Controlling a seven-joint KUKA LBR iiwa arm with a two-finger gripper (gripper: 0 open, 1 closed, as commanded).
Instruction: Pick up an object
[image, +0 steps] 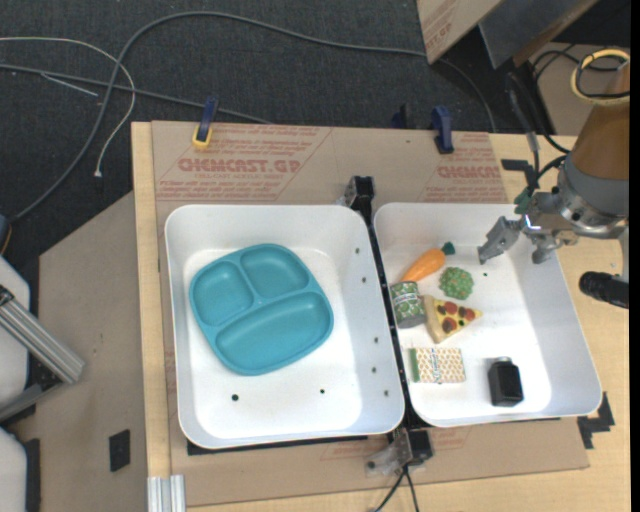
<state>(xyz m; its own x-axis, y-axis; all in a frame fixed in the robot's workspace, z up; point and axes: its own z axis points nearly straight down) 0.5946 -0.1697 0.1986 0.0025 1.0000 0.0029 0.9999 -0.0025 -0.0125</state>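
Observation:
My gripper hangs over the upper right part of the right bin, fingers spread open with nothing between them. To its left lie a toy carrot and a green broccoli piece. Below those sit a small green can, a pizza slice, a flat cracker-like packet and a black block.
The left bin holds a blue divided plate. A black clamp sits between the bins at the top. Blue clips hold the cardboard sheet under the bins. The arm's orange band is at the far right.

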